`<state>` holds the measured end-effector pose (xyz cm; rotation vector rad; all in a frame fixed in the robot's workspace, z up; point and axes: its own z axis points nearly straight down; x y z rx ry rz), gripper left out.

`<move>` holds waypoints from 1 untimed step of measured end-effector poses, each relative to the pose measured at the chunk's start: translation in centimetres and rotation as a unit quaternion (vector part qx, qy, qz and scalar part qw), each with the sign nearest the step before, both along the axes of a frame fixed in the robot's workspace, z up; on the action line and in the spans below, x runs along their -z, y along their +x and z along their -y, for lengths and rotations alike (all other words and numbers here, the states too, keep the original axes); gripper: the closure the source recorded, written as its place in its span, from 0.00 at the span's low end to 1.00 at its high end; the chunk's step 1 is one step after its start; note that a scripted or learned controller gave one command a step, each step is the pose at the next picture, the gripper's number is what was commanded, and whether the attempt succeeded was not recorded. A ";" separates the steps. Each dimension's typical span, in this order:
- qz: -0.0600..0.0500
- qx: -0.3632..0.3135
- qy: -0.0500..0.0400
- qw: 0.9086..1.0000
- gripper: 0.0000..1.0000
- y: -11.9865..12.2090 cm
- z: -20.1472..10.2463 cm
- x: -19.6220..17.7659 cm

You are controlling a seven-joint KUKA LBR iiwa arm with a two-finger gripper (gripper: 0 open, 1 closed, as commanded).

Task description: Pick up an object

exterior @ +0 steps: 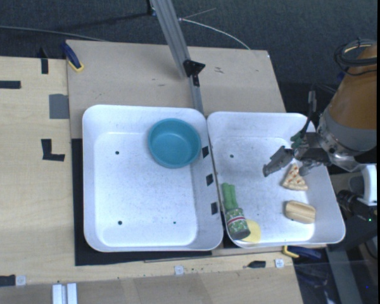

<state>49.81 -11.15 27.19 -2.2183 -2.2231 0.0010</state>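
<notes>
While my fingers [290, 161] hang spread and empty over the right bin [253, 132], a pizza slice [295, 179] lies just beside them.

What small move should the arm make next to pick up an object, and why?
Probably a short descent onto the orange triangular pizza-slice toy. The dark two-finger end effector hangs in the right white bin, with nothing visibly held. That slice lies just beside its fingers, closer than the tan bread-roll toy or the green bottle.
</notes>
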 end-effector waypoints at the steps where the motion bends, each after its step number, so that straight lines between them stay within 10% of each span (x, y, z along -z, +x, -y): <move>1: -0.003 0.000 0.000 1.000 0.00 -0.2 -1.0 4.9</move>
